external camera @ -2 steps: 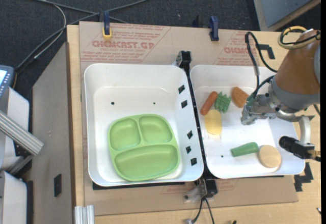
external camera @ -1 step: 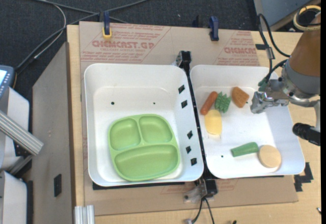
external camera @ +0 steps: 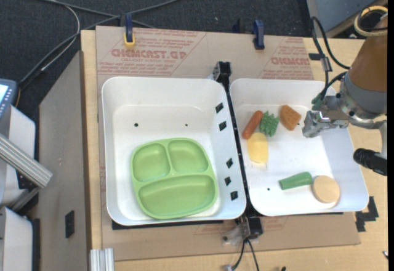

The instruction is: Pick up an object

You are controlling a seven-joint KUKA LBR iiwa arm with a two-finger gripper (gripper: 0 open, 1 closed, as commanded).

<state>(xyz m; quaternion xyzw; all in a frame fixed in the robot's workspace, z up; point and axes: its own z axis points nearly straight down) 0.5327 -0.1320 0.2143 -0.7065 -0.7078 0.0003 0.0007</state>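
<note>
orange chunk point(external camera: 290, 117) in right bin point(external camera: 345, 171), just beside claw point(external camera: 312, 125)

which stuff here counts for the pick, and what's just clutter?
Pick candidates, right bin:
orange carrot
green leafy piece
orange chunk
yellow piece
green stick
tan round disc
hand, above the bin's right side

Just lying about:
green divided tray in left bin
clamps
cables
</note>
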